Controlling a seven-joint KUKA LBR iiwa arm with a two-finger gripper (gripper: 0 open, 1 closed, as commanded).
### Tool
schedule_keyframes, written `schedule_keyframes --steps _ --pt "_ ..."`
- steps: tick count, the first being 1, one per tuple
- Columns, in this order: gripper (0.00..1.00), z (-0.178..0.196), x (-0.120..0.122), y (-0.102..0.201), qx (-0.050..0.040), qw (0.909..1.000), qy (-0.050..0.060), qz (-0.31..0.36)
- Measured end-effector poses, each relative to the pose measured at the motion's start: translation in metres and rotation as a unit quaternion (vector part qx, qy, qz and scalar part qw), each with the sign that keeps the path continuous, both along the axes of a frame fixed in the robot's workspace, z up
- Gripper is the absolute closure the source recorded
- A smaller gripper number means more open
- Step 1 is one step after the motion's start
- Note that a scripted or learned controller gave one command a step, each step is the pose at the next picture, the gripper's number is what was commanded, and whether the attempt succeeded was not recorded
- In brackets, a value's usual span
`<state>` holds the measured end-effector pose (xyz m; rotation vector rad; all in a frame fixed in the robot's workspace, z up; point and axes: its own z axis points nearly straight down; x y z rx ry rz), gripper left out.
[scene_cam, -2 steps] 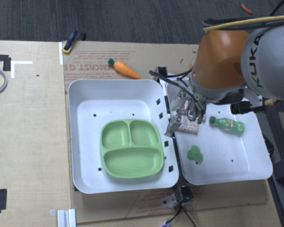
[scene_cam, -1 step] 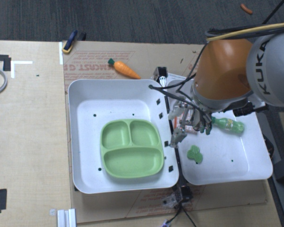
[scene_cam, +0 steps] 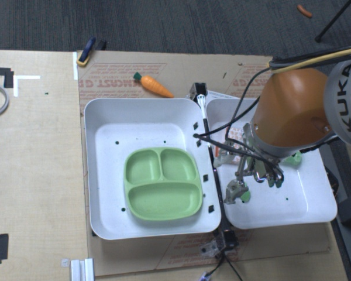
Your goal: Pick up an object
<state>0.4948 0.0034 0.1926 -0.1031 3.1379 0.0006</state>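
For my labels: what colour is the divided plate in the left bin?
Light green; divided plate, camera view.

A small green object [scene_cam: 244, 196] lies on the floor of the right-hand white bin [scene_cam: 292, 212], near its left wall — rounded, partly hidden by the metal parts just above it, so its shape cannot be made out. Another green piece [scene_cam: 293, 158] shows farther right in the same bin, half covered by the arm — it cannot be identified.
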Motion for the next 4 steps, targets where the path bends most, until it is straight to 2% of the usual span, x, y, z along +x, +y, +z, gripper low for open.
schedule_keyframes --steps 1,2,3,4 --pt "0.00 0.000 0.060 -0.009 0.0000 0.9991 -0.001 0.042" --pt "0.00 0.000 0.052 -0.019 -0.0003 0.9612 -0.001 0.276" --pt "0.00 0.000 0.052 -0.015 -0.0009 0.9062 -0.002 0.423" --pt "0.00 0.000 0.050 -0.047 -0.0012 0.8903 -0.002 0.455"
